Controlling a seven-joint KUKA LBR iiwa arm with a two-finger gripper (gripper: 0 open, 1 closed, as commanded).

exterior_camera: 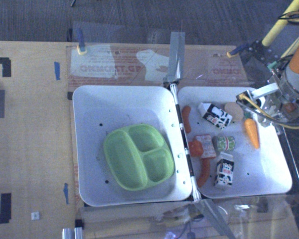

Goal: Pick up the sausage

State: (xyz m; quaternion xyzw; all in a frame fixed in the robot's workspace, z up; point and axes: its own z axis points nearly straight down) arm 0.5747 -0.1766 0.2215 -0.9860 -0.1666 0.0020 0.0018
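I am looking down on two white bins on the desk (30,133). The left bin (89,103) holds a green divided plate (138,156). The right bin (269,178) holds the clutter I have to work in.

There are two reddish sausages here, both close to the bin's left wall. The upper sausage (186,119) lies at about ten o'clock in the right bin, upright along the wall and fairly free. The lower sausage (205,171) sits at about seven o'clock, squeezed between a red tomato-like piece (196,148), a small pink packet (206,145) and a milk carton (224,170). A second milk carton (217,116), a green can (225,143) and a carrot (252,133) fill the middle and right.

The end effector (261,103) hovers at two o'clock over the right bin, amid cables; I cannot tell how wide it stands.

From the end effector, the upper sausage lies at nine o'clock, across the bin, with the upper milk carton between them. I judge the upper one the better target: approach from above, fingers closing across its short width, keeping off the wall. The risk is clipping the bin edge.
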